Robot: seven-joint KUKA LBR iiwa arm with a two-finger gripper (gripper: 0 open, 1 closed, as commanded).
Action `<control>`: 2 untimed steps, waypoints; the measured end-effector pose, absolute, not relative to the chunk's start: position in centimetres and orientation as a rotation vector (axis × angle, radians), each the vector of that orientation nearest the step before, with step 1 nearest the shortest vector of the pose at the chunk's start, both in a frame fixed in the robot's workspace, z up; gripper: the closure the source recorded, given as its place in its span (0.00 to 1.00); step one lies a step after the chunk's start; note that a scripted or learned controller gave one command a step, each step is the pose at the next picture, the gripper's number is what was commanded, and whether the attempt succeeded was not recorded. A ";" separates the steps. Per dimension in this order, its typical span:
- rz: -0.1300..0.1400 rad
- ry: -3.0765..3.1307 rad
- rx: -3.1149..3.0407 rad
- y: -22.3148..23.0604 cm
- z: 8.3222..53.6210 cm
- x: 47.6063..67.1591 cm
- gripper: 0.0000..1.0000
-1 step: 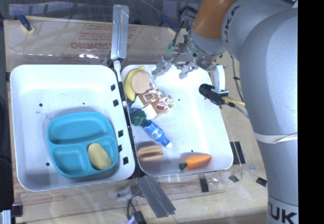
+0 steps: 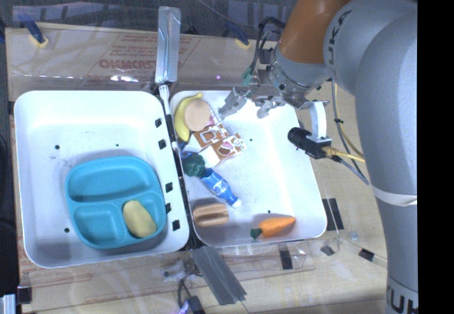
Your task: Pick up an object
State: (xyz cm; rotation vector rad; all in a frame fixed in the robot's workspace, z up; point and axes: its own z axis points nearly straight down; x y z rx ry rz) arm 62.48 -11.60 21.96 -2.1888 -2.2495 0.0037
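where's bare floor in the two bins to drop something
Right bin: bare middle and right side, between the bottle, carrot and gripper. Its left edge is crowded with the banana and bun. Left bin: bare upper half, above the blue tray.

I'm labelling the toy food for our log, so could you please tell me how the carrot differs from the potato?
The carrot is orange, long and tapered with a green end; the potato is yellow and a rounded oval. The carrot lies on the right bin's floor; the potato sits in a compartment of the blue tray in the left bin. Both lie untouched.
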 end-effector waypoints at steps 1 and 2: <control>-0.018 -2.460 -1.987 -11.8 11.8 59.5 0.00; -0.035 -2.482 -2.006 -10.9 11.0 55.9 0.00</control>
